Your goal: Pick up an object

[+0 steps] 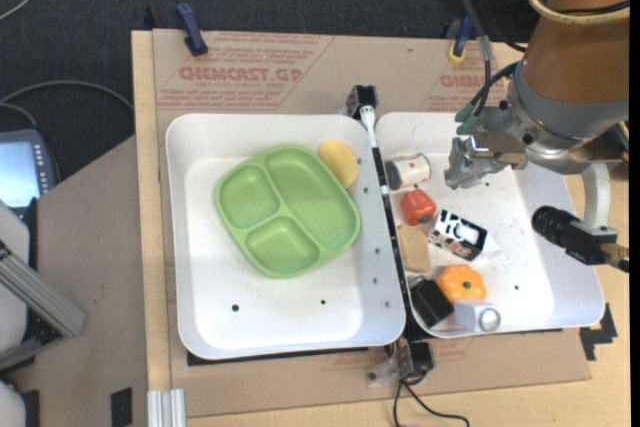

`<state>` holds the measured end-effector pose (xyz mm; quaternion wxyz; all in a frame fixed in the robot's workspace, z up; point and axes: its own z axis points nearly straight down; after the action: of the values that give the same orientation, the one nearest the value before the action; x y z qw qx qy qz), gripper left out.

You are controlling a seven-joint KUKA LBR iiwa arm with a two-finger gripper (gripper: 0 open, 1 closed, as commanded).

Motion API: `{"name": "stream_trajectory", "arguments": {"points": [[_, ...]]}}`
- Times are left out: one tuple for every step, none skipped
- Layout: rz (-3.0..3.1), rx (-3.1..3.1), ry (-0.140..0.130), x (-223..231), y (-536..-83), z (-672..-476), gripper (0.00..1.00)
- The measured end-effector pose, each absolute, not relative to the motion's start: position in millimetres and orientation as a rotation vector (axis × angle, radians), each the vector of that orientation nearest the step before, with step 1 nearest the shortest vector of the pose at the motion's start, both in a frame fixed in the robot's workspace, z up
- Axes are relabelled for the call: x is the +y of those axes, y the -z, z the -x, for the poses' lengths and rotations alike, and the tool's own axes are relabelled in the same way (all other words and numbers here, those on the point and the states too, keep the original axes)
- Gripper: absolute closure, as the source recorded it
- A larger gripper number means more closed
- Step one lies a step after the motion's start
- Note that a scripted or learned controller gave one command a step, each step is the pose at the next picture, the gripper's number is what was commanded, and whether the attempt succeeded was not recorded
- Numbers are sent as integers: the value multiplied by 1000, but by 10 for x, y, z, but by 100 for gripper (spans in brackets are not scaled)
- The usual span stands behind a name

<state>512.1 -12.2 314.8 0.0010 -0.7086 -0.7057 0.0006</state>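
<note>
Red object (419,206) below-left of end effector (466,171)

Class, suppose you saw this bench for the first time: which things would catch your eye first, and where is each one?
The green divided plate stands out, lying in the left bin with a yellow fruit at its upper right edge. In the right bin, small things crowd along the left wall, among them a red piece and an orange pumpkin. The end effector hangs over that bin's upper part.

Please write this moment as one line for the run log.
gripper: above right bin, nothing visibly held | nearest: red object | left bin: green tray, yellow object
</note>
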Motion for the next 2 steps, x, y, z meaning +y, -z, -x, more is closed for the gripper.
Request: {"name": "stream_trajectory", "arguments": {"points": [[2211, -2226, -1, 468, -3248, -4777, 100], [2218, -2227, 4, 1071, -3531, -4795, 100]]}}
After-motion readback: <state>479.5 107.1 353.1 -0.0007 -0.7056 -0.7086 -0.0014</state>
